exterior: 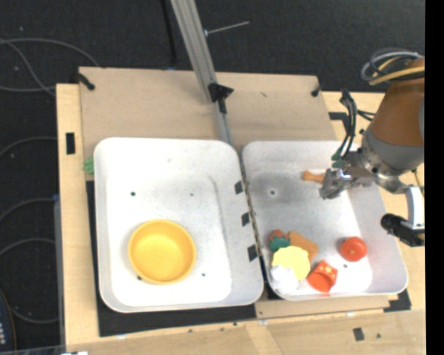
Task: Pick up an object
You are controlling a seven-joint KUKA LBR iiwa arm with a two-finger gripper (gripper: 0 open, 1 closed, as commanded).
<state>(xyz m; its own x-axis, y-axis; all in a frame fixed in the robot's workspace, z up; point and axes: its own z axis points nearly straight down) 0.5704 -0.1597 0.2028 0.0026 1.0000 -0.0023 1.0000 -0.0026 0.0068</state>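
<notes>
Lying near the right bin's (370,287) upper middle, a small orange piece (311,175) sat just beside the gripper (331,188); finger state I couldn't tell. Judged approach step; next needs descent over it and closing.

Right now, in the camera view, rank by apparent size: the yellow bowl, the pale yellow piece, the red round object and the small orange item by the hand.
1. yellow bowl, clearly largest
2. pale yellow piece
3. red round object
4. small orange item, smallest, partly hidden by the hand, so its full extent is unsure
</notes>
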